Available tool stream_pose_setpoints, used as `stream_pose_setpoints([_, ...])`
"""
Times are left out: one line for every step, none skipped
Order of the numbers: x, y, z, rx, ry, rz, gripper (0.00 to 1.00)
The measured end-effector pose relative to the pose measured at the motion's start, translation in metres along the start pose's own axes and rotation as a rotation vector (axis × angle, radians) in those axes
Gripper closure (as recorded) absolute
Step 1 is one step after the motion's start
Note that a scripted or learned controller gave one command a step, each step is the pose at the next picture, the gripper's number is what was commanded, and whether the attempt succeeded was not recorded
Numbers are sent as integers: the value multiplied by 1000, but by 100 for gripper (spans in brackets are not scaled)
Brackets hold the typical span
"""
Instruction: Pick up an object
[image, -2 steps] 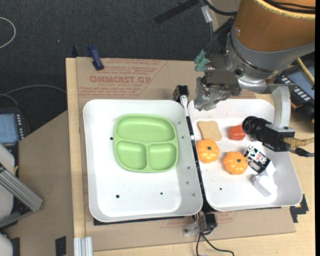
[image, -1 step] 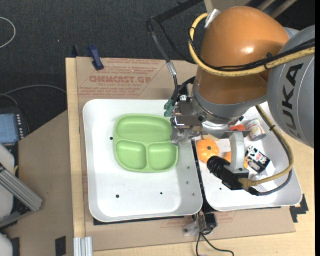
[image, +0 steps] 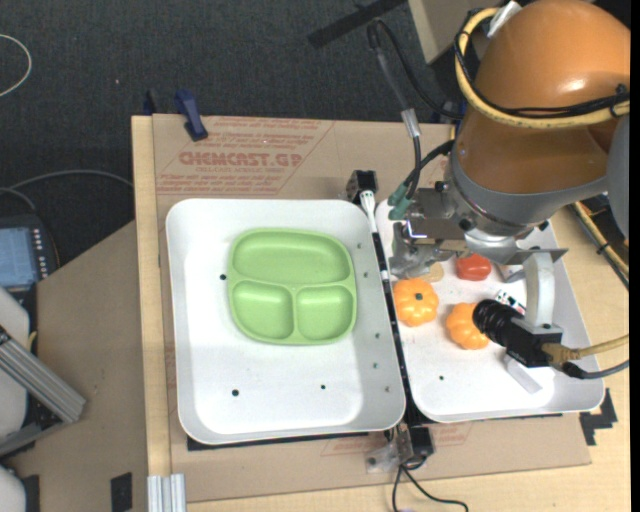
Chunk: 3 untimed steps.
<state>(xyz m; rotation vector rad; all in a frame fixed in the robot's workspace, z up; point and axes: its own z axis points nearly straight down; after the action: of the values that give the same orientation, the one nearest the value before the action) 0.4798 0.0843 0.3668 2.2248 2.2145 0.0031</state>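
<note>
Orange-banded arm (image: 540, 110) hides its fingers, grip unknowable; cardboard (image: 240, 150) behind bins reads "CHEMCAST GP".

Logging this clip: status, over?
Hand low in right bin. Two orange pumpkins, red piece beside it, nothing held. Green tray in left bin.

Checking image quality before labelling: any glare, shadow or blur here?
Camera view: sharp overall; soft glare on the arm's orange band; the arm shades the right bin near the orange pumpkins; the green divided plate in the left bin is evenly lit.
</note>
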Motion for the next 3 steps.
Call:
stream_pose_setpoints([-85,1,-142,-16,-1,4,100])
stream_pose_setpoints([-55,-1,-6,16,0,-5,100])
stream_pose_setpoints([-79,-2,94,15,-1,0,100])
